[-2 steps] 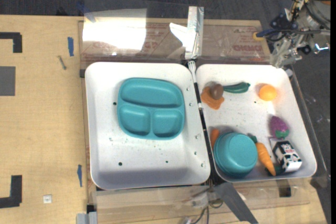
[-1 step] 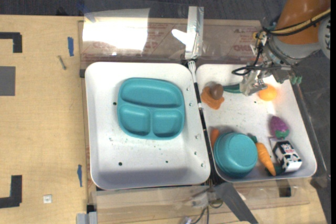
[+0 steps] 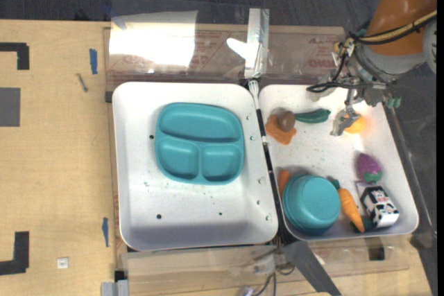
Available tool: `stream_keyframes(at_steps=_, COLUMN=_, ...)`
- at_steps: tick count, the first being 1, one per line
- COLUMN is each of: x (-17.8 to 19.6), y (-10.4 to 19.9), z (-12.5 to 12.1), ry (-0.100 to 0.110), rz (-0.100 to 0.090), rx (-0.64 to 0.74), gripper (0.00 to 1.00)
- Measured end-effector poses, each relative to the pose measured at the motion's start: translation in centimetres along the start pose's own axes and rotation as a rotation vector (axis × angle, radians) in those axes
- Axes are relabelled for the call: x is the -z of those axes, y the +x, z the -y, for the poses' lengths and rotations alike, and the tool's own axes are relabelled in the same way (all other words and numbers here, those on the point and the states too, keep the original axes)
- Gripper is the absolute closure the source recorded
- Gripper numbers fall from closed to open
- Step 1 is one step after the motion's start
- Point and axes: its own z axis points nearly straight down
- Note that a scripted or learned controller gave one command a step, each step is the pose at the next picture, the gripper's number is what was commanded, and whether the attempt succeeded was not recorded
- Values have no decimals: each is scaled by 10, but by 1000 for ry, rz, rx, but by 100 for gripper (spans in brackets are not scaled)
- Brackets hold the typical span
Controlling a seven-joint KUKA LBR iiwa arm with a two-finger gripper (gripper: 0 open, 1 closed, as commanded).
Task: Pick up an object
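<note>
Over the right bin's (image 3: pixel 406 185) far end I see the arm (image 3: pixel 397 17) coming in from the right, grey with its orange band, and the claw (image 3: pixel 345 118) hanging low near the bin's back right corner. Claw state: I cannot tell from this view whether it is open or shut, and I see nothing clearly gripped in it.

Candidate objects, right bin:
- small yellow piece (image 3: pixel 356 124), just beside the claw on its right, possibly touching; contact unclear.
- teal pod-shaped piece (image 3: pixel 313 116), lying flat just left of the claw, apart from it.
- brown and orange toy (image 3: pixel 282 125), further left, near the wall between the bins.
- purple toy (image 3: pixel 369 166), nearer me than the claw, by the right wall.
- teal bowl (image 3: pixel 312 202) at the near end, with a carrot (image 3: pixel 349 207) lying just beside it on its right and another orange piece (image 3: pixel 284 179) at its left rim.
- black and white toy (image 3: pixel 380 206) in the near right corner, just right of the carrot.

Left bin (image 3: pixel 132 149): a teal divided plate (image 3: pixel 200 142) lies in the middle, well apart from the claw.

Both bins sit side by side on the worktop (image 3: pixel 48 149).
</note>
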Motion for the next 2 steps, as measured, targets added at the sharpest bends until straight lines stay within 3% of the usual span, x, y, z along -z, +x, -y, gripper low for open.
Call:
stream_keyframes(at_steps=1, x=-52, y=14, z=51, ry=0, rz=-7, rx=-147, gripper=0)
stream_keyframes(at_steps=2, x=-38, y=10, z=52, ry=4, rz=7, rx=-147, gripper=100)
